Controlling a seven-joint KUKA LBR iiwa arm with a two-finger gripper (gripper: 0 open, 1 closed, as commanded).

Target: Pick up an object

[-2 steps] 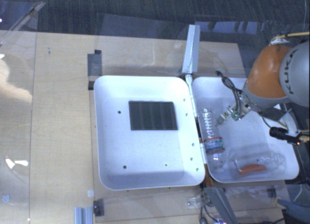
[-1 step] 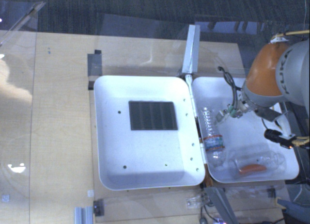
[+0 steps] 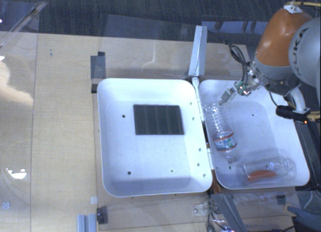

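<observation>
A clear plastic water bottle with a blue and red label lies along the left side of the right bin, cap toward the front. A second clear bottle with an orange-red patch inside lies across the bin's front right corner. My gripper hangs over the back left part of the right bin, just above the far end of the water bottle. It is small and partly blurred. Nothing shows between its fingers.
The left bin holds a dark ribbed rectangular pad. A metal divider post rises behind the seam between the bins. The arm's orange band and cables fill the upper right. Wooden bench surface surrounds the bins.
</observation>
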